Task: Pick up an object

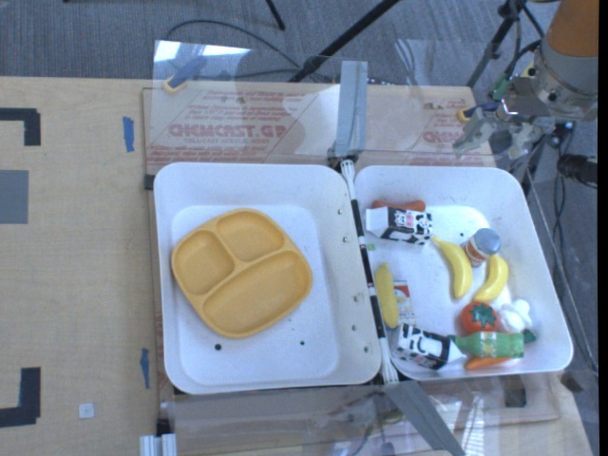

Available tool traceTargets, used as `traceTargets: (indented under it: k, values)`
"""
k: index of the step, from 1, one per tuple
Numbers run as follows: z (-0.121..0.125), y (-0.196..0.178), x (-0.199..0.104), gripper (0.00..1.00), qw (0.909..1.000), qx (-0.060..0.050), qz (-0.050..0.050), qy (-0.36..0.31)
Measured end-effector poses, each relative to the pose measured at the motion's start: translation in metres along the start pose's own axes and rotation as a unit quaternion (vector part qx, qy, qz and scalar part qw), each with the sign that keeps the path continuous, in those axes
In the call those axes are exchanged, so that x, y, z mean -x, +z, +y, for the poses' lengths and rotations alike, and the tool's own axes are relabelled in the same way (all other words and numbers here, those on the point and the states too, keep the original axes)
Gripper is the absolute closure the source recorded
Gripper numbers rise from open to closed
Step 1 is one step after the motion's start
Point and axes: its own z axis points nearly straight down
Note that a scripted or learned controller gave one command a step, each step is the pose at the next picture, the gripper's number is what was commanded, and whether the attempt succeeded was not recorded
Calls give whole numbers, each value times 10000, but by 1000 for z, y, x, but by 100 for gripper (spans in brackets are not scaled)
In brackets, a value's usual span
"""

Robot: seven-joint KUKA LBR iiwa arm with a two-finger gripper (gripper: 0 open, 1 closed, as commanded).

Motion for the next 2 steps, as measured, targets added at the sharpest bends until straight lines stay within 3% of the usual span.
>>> traceTargets:
  k: [1,2]
  values:
    - [3,145,-10,0,9992,15,-4,-394]
    - [-32,167,-16,0,9993,191,-18,-331]
